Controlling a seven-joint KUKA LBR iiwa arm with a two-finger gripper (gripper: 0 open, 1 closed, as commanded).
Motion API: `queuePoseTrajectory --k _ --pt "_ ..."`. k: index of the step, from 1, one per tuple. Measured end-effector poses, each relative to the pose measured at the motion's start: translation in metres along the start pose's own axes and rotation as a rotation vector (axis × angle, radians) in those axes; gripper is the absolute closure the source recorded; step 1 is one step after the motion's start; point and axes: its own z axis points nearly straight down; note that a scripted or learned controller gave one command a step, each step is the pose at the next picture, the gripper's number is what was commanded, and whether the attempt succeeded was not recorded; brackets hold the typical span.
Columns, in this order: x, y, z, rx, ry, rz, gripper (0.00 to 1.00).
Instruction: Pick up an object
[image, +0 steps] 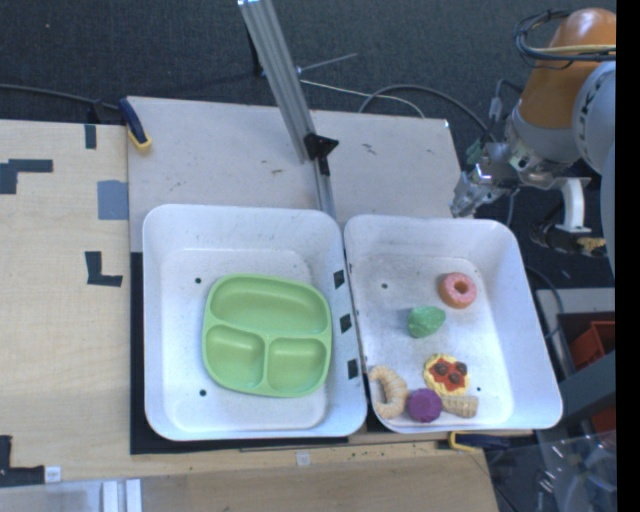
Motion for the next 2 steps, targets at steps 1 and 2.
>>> queuePoseTrajectory --k 1,2 --pt "-0.005 -0.003 -0.062 -0.002 -0.001 0.001 1.0" --pt "0.039 -0.023 -0.046 0.007 0.002 -0.002 1.0"
